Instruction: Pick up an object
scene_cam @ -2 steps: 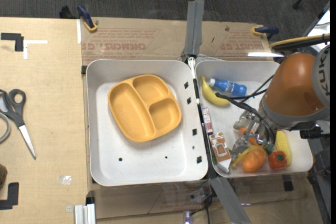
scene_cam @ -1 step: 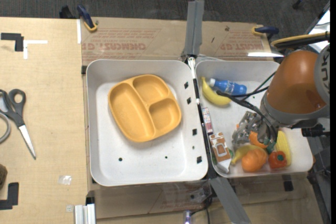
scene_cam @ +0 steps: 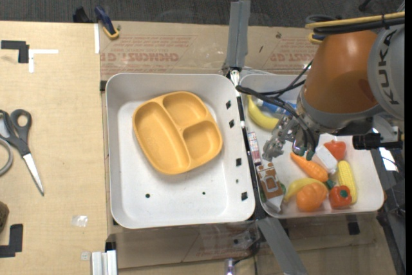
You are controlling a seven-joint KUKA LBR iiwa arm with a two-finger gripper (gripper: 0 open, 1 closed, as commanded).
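Orange plastic toy carrot (scene_cam: 310, 168), tapered and smooth, lies in the right white shallow bin (scene_cam: 376, 203), just below the metal two-finger gripper (scene_cam: 288, 143); looks like the nearest candidate. I'd judge it light, rigid, hollow and a bit slick: take it across the thick middle, not the tip, or it'll squirt out. Claw state: cannot tell, the wrist clutter and cables hide the tips, and nothing is visibly between them. Around the carrot: yellow plastic banana (scene_cam: 261, 115) above-left, partly under the arm; round orange toy fruit (scene_cam: 311, 196) just below, touching a second yellow curved piece; yellow toy corn cob (scene_cam: 347, 179) to the right; red toy tomato-like piece (scene_cam: 341, 196) below-right; red wedge (scene_cam: 335, 150) above-right. All glossy moulded plastic, crowded, so neighbours may get nudged. Far left of the carrot, the left white bin (scene_cam: 122, 203) holds an orange-yellow three-compartment plastic plate (scene_cam: 177, 132), flat and hard to pinch. Grey-handled steel scissors (scene_cam: 22, 145) lie on the wooden bench beyond.
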